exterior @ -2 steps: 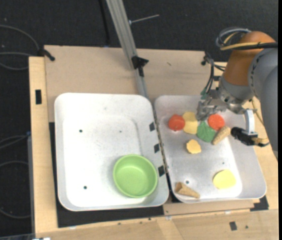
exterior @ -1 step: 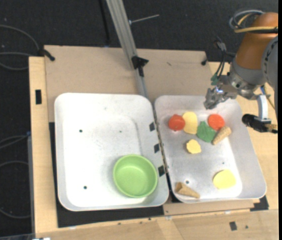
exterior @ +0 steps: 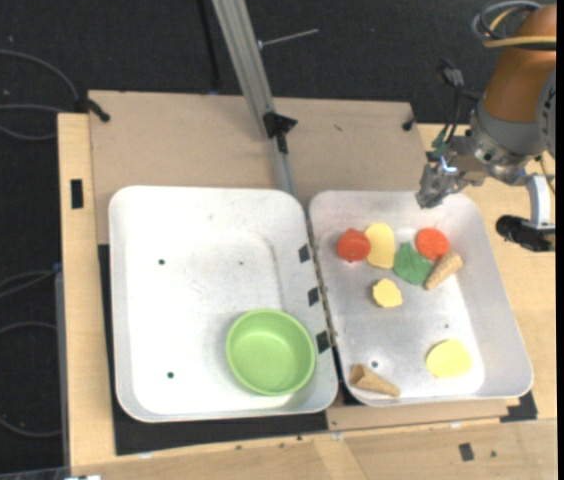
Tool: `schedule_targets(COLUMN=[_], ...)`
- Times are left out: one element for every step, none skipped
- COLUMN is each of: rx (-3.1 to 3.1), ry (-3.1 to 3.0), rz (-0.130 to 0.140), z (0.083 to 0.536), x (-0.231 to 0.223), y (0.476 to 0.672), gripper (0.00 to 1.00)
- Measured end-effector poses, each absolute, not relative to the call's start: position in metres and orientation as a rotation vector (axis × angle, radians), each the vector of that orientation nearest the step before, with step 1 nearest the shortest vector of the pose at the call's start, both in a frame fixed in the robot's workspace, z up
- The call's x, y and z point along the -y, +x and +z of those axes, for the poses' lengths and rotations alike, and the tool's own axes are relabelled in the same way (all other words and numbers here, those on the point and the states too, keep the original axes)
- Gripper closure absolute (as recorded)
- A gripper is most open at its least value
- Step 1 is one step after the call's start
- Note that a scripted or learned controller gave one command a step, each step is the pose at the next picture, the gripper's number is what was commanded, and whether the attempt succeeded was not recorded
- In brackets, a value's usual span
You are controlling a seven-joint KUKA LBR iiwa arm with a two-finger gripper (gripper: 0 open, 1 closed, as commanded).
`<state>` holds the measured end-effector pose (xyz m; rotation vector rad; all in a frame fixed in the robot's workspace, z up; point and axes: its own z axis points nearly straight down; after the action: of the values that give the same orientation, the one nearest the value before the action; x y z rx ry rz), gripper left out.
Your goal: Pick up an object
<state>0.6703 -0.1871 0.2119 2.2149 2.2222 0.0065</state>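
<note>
Roughly, pincer (exterior: 430, 196): upper right of the frame, over the right white bin's (exterior: 492, 308) top rim; whether it grips or gapes I cannot tell.
Nearest object: round red toy (exterior: 432, 242), just below the pincer, beside a green lump (exterior: 412, 267) and a tan cone (exterior: 443, 270).
Direction: down-frame, slightly left.
Hard to read: pincer tip is small and dark.

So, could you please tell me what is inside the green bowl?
The green bowl in the left bin shows only its own green inside; nothing lies in it. The bin floor beneath it is covered.
</note>
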Motion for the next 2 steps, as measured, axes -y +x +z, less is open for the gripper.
schedule_targets(rx=[-2.225,-2.226], ry=[2.216,2.217], rz=[-0.002,-0.002], z=[0.208,0.213], x=[0.148,0.103], y=[0.642,0.606], gripper=[1.00,1.00])
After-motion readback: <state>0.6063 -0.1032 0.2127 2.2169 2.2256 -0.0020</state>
